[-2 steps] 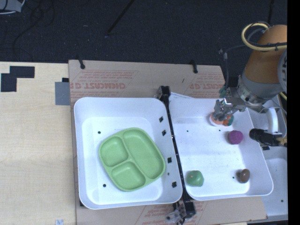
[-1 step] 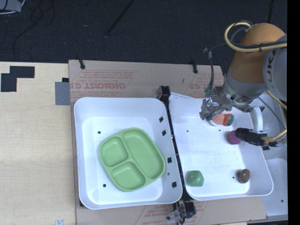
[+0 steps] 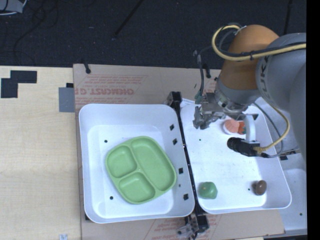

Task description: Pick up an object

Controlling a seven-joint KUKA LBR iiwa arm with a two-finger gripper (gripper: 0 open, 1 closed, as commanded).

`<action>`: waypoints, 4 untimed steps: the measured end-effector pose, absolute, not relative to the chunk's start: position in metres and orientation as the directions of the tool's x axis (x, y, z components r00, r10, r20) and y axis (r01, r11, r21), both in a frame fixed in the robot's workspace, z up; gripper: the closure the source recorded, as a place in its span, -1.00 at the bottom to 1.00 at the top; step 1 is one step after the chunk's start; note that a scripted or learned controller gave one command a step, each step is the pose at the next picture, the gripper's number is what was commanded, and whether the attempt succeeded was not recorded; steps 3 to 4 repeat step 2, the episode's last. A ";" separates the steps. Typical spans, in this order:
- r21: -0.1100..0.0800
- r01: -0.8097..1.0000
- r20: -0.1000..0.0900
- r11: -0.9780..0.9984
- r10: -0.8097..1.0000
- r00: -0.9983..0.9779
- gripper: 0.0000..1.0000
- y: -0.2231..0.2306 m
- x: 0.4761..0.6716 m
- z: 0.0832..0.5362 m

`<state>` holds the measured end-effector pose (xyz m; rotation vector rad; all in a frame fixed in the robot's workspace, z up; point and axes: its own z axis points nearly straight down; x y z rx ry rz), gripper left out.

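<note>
Grey arm, orange band, yellow cable

Robotics lab test bench: industrial arm, two white bins on taped cardboard, exposed cables, dark carpet at far side.

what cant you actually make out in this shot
- Gripper, camera view: small and dark under the wrist; its state cannot be read.
- Orange object: partly covered by the arm's wrist, so its shape is unclear.
- Brown object: too small to identify.
- Green object: too blurred to name.
- Right bin: far corner hidden by the arm.
</note>
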<state>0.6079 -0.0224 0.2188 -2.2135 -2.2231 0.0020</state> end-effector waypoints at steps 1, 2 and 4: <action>-0.005 1.000 0.002 0.004 1.000 -0.004 1.00 0.032 0.611 0.210; -0.003 1.000 0.001 0.004 1.000 -0.004 1.00 0.086 0.614 0.205; -0.003 1.000 0.001 0.004 1.000 -0.004 1.00 0.086 0.614 0.205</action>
